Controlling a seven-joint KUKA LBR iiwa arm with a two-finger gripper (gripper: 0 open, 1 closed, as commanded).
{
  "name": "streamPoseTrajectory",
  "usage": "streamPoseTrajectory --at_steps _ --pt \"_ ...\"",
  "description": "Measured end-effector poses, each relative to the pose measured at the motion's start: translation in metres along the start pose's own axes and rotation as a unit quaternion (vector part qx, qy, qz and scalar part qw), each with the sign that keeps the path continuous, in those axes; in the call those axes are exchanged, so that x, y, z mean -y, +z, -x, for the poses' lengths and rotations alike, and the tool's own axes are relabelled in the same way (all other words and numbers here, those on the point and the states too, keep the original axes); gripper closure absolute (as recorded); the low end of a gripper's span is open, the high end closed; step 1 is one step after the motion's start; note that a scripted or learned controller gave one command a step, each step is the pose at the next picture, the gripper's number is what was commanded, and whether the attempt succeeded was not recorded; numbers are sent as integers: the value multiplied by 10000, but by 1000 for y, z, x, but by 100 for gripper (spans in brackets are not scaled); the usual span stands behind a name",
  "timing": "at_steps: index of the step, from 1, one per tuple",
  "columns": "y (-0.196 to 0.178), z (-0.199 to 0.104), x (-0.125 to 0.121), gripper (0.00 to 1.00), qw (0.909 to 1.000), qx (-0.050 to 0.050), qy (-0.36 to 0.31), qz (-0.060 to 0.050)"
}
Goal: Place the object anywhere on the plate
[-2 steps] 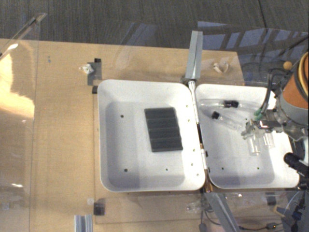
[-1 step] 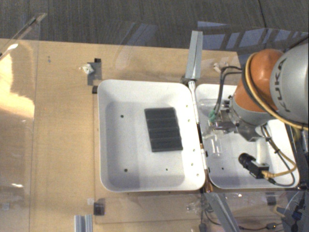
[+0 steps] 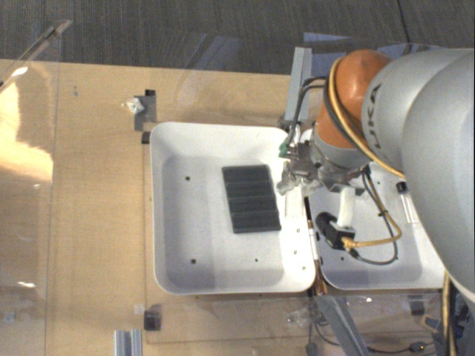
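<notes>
The plate point(image 3: 252, 199) is a dark grey ridged rectangle lying flat in the middle of the left bin point(image 3: 174, 221). My gripper point(image 3: 332, 199) hangs over the left side of the right bin point(image 3: 415, 273), just past the wall between the two bins and to the right of the plate. The grey wrist and orange band point(image 3: 355, 87) cover it from above. A small white upright piece point(image 3: 345, 210) shows under the wrist; I cannot tell if it is the object or part of the gripper.
A black fitting with a yellow cable point(image 3: 349, 242) loops over the right bin's floor below the wrist. The bulky grey arm point(image 3: 430, 139) covers most of the right bin. Small black brackets point(image 3: 148, 110) stand on the wooden bench beside the left bin.
</notes>
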State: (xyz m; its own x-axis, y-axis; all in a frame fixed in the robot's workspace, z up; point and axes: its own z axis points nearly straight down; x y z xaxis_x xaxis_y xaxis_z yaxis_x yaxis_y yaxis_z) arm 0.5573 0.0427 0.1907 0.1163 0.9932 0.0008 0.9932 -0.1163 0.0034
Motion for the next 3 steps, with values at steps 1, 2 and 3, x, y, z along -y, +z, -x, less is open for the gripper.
streamPoseTrajectory --at_steps 1,2,3 --pt "22 -81 24 100 9917 1 1285 -14" --pt "39 -169 24 100 9943 1 1070 -12" --pt "24 -189 -49 100 9853 -2 -1711 3"
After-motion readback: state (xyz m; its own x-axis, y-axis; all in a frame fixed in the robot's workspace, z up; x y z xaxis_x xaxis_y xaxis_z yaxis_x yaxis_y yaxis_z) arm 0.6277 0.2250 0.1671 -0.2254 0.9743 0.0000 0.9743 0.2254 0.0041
